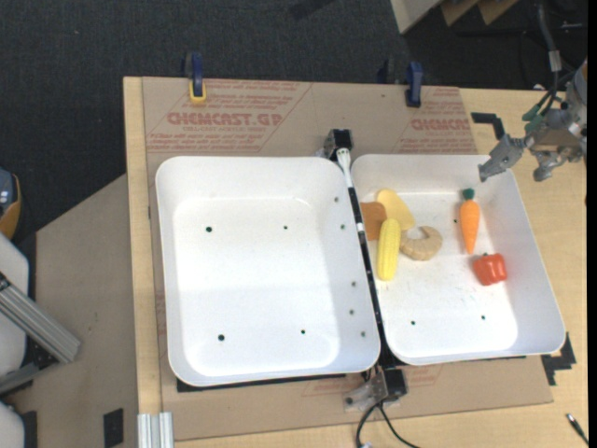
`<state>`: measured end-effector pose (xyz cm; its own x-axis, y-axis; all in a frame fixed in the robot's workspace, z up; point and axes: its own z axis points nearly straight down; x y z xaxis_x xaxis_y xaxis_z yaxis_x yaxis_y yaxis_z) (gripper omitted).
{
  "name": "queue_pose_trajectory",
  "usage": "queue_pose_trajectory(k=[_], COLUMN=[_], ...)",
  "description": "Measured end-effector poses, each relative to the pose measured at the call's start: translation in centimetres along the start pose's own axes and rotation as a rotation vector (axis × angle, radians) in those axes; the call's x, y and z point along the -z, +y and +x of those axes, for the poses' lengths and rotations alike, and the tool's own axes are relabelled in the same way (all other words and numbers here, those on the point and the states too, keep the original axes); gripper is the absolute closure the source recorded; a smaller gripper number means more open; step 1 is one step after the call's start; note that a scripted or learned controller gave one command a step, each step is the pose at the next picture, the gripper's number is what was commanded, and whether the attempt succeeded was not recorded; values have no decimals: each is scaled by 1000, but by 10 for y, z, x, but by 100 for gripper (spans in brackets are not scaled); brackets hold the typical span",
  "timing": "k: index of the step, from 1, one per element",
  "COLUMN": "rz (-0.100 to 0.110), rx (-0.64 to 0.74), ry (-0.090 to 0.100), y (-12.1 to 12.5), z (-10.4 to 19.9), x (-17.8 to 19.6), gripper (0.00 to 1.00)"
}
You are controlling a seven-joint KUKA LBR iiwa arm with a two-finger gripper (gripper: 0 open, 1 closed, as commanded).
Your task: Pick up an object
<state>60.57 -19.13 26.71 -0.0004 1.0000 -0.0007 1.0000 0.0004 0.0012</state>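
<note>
Right bin [532, 339], near end bare. Mid-bin: tomato [489, 268], then carrot [469, 224], long axis running near-to-far, green top at the far end. Claw [522, 155] hovers over the far right rim, just beyond the carrot top. Fingers spread, nothing held.

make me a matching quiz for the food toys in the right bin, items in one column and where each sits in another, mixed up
Items:
1. carrot
2. corn cob
3. red pepper
4. pincer

Places:
A. lying lengthwise beside the divider between the bins
B. just below the carrot's tip, toward the right wall
C. above the right bin's upper right corner
D. upright in the view, green top pointing to the far wall

Pairs: 1-D, 2-A, 3-B, 4-C
</note>
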Motion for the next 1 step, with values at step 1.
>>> queue_pose_trajectory(k=[1], rz=[16], rx=[0], ry=[6], y=[-18], z=[22], x=[-137], gripper=[0])
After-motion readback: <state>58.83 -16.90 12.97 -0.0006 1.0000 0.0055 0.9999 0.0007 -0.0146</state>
